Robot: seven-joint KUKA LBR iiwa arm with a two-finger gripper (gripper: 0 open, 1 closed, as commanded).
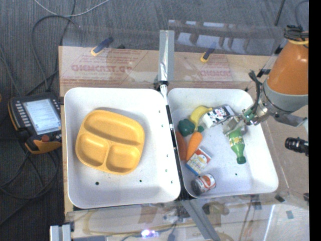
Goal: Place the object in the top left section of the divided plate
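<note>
Green bottle point(237, 145) is lying in the right bin point(261, 177) beneath the gripper point(235, 126), finger state impossible to tell, while the yellow divided plate point(110, 141) is waiting unfilled, nothing delivered.

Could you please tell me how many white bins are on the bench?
2: the left bin holds the yellow divided plate; the right bin holds the food items.
</note>
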